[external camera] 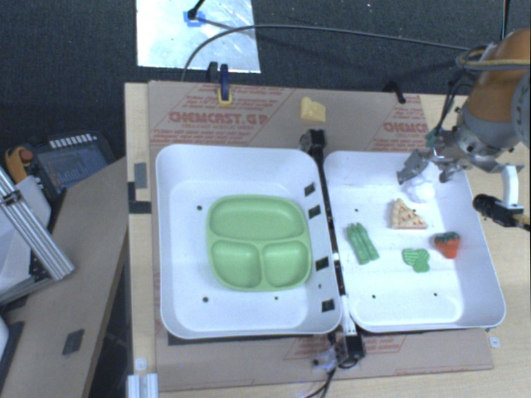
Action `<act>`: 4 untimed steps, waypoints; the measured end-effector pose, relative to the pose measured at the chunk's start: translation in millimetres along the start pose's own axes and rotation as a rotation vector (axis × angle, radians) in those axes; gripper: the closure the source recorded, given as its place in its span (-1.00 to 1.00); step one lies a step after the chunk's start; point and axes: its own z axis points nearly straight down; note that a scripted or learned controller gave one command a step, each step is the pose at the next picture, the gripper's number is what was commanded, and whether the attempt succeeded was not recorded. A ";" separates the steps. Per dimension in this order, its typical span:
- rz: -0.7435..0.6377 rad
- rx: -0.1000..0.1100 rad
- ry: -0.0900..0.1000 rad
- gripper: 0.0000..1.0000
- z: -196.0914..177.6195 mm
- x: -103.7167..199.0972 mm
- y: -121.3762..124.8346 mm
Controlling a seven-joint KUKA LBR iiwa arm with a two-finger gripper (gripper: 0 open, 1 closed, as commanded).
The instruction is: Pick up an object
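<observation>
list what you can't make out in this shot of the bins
- Whether the gripper is gripping anything: camera view, too small and blurred.
- White object under the gripper: pale against the right bin, shape unclear.
- Arm: cut off by the right edge.

Fixed overhead camera — slanted down on both bins [332, 338].

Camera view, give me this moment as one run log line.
gripper: over right bin, far edge | below it: white object | unheld: pizza slice, asparagus, strawberry | left bin: green plate
</observation>
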 end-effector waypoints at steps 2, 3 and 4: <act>0.002 0.002 0.000 1.00 31.8 -1.0 -7.3; 0.002 -0.008 -0.002 1.00 -31.5 1.7 -11.1; 0.001 -0.009 -0.002 1.00 -86.7 1.3 -9.4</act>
